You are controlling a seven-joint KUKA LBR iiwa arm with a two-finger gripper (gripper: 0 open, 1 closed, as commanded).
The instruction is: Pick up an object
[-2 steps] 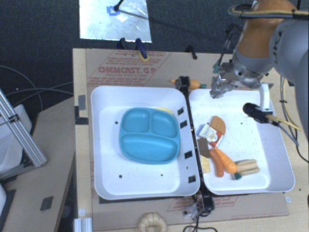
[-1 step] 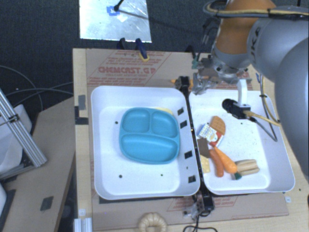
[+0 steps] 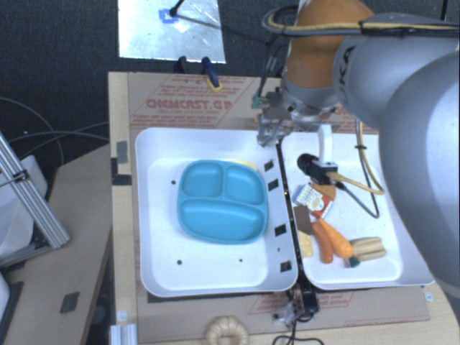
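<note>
1. The left bin [image 3: 154,192], white and shallow, is sitting on the desk to the view-left of the fingers. A blue divided plate [image 3: 223,200] is lying flat in it, below-left of the fingers and well apart from them.
2. The fingers [image 3: 269,136] are hanging over the far end of the ridge where the two bins are meeting. Whether they are standing wide or narrow cannot be told.
3. The right bin [image 3: 377,268] is holding the smaller objects, all below-right of the fingers. A printed packet [image 3: 314,198] is lying nearest them. An orange carrot [image 3: 334,241] is lying slanted farther down, with a pale roll [image 3: 368,248] just beside it on the right.
4. The grey arm [image 3: 410,92] is reaching in from the right.
</note>
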